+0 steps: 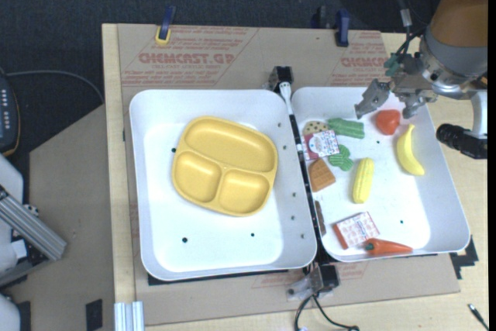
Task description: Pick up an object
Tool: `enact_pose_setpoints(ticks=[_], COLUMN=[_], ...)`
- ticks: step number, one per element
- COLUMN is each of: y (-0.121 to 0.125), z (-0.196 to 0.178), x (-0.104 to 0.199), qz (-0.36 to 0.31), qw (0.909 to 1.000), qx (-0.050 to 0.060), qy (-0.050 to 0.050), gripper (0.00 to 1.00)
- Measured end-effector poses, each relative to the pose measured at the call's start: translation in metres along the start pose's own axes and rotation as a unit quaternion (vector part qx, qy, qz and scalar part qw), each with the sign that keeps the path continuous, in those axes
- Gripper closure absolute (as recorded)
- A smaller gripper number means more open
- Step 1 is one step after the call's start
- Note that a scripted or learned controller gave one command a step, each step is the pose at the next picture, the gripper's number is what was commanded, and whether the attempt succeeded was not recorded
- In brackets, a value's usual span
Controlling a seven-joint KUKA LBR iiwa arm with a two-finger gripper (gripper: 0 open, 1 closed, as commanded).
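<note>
Two shallow white plastic bins sit side by side; the left bin [155, 190] carries a yellow three-compartment plastic plate [225, 165], and the right bin [446, 205] holds the small toys. The grey two-finger gripper [394, 101] hangs at about one o'clock in the right bin, its fingers spread apart with nothing between them, just above a small red rounded toy that looks like a tomato [387, 120].

The risk, as I judge it, is crowding. The yellow plastic banana [409, 151] lies just beside the tomato at five o'clock, and the green plastic vegetable [346, 128] lies near it at nine o'clock. If the fingers come down off-centre, one could land on the banana or shove the tomato sideways. Its round, smooth shape could also let it squirt out as the fingers shut.

The tomato is small, glossy red and partly hidden under the fingers. It lies on the bin floor near the far wall.
</note>
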State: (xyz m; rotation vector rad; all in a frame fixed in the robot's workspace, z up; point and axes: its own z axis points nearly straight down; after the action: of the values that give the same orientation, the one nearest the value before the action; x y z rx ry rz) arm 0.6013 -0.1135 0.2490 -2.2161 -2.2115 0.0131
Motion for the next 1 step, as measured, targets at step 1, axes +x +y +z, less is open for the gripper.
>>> enact_pose_setpoints(ticks=[1], y=[0.0022], z=[-0.0079], x=[0.0003], qz=[-0.001], qw=[1.0000], qx=[-0.007], qy=[-0.001], gripper=[0.00])
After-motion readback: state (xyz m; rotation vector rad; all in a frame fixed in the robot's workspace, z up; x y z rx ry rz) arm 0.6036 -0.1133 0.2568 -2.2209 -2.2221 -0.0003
